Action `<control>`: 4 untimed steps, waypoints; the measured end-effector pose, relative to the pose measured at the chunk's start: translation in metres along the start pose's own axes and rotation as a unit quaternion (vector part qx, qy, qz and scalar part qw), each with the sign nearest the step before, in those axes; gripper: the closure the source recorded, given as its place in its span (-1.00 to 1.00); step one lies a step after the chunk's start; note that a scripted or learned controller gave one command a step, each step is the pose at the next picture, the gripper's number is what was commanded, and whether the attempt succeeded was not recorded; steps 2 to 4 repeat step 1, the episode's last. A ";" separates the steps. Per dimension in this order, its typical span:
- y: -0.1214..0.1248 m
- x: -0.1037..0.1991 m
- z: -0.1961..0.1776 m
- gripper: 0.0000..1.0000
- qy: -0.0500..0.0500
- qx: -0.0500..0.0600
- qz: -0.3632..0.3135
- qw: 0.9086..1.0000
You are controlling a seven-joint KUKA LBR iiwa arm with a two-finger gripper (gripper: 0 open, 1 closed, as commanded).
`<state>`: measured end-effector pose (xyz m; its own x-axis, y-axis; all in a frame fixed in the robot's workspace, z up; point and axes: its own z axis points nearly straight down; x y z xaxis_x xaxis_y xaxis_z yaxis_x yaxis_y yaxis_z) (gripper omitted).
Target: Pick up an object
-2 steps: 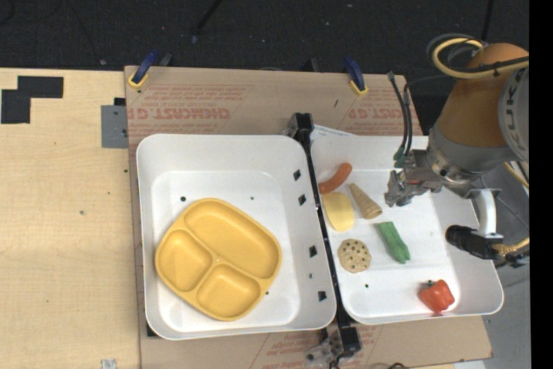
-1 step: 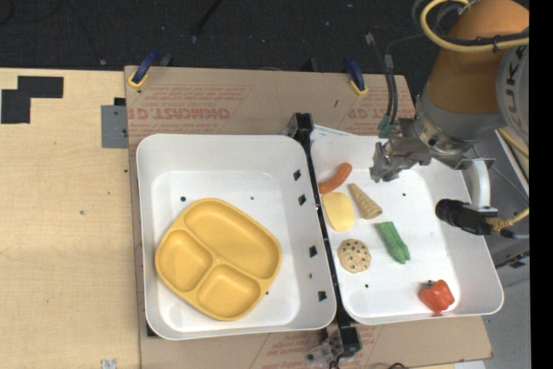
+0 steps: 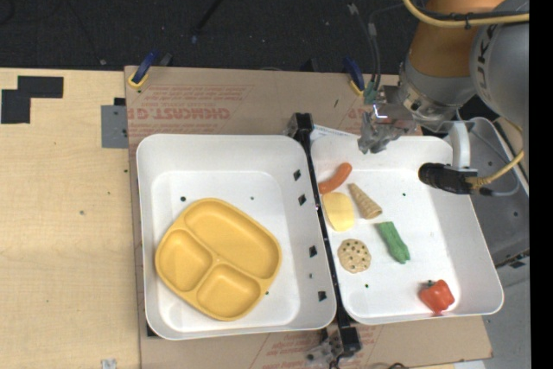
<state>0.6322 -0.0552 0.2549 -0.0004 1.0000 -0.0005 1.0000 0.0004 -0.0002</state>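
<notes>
From the camera above, the worktop (image 3: 60,212) carries two shallow white bins side by side on a sheet of brown cardboard (image 3: 225,104). The left bin (image 3: 155,160) holds a yellow divided plate (image 3: 218,257) with three compartments, lying towards its near left part.

The right bin (image 3: 475,255) holds the small items. A orange carrot-like piece (image 3: 335,177) lies at the far left of this bin, slanted. Just near of it sit a pale yellow wedge (image 3: 339,211) and a tan cone (image 3: 365,200), close together, the cone to the right of the wedge. Nearer again are a round cookie (image 3: 353,256) and, to its right, a green vegetable piece (image 3: 394,241). A red pepper-like piece (image 3: 437,295) lies apart from the rest, at the near right corner.

The arm comes in from the right, and the gripper (image 3: 378,139) hangs over the far edge of the right bin. It is up and to the right of the carrot-like piece, near but apart from it, and all the other items lie farther towards the near side. Nothing shows between its tips, and whether it is open or closed cannot be told from this angle.
</notes>
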 end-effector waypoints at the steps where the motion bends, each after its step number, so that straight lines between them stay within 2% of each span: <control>1: -0.001 0.000 0.000 -1.00 0.000 0.000 0.000 1.000; 4: -0.001 0.000 0.000 -1.00 0.000 0.000 0.000 1.000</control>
